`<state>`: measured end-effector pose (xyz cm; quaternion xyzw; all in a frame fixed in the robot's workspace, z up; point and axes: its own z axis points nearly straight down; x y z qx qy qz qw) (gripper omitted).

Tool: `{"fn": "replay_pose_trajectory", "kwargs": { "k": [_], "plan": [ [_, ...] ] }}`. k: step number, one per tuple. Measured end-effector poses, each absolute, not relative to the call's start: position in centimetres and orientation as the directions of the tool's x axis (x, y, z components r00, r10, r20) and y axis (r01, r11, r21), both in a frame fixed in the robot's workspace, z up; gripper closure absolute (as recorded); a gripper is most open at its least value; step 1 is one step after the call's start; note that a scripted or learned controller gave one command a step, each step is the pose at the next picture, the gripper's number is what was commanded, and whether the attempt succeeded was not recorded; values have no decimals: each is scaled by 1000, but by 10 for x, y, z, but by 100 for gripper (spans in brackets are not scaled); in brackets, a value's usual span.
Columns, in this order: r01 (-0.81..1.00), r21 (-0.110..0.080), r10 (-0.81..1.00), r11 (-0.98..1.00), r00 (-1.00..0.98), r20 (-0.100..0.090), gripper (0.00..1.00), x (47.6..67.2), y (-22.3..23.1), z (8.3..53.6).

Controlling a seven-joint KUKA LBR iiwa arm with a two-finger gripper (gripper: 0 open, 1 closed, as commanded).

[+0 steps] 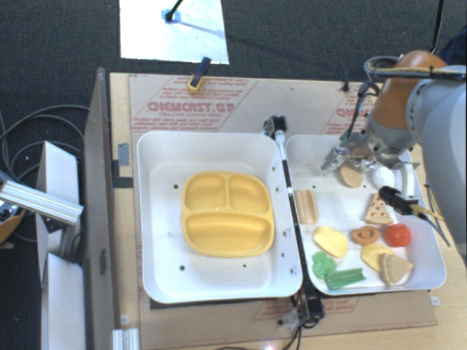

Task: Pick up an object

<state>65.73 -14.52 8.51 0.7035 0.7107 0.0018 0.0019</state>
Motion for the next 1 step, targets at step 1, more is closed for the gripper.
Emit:
{"fn": "replay_pose_trajectory", "kwargs": {
  "k": [1],
  "plan": [
    [1000,8,1000,8,-8,-3,100,657,-150,103]
  ]
}}
